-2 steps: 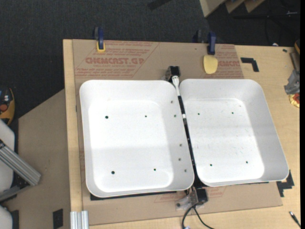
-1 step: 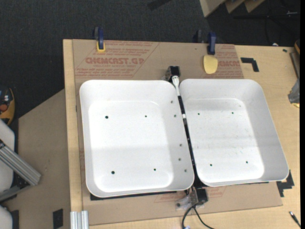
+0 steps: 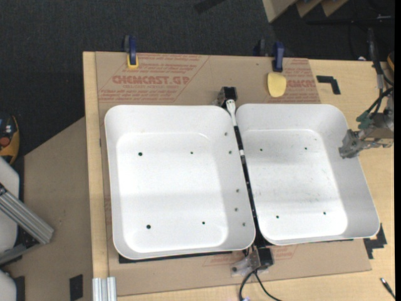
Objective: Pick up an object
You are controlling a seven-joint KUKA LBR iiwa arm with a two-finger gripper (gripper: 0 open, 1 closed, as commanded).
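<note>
sitting side by side: two white bins [image 3: 119, 168], one gripper [image 3: 352, 144] at right.

Open floors in both bins [image 3: 175, 115]

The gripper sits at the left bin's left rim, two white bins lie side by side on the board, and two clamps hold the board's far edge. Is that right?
Not quite. In the camera view the gripper is at the right rim of the right bin, not the left rim of the left bin. The rest stands: both white bins lie side by side on the board, with two clamps on its far edge.
</note>
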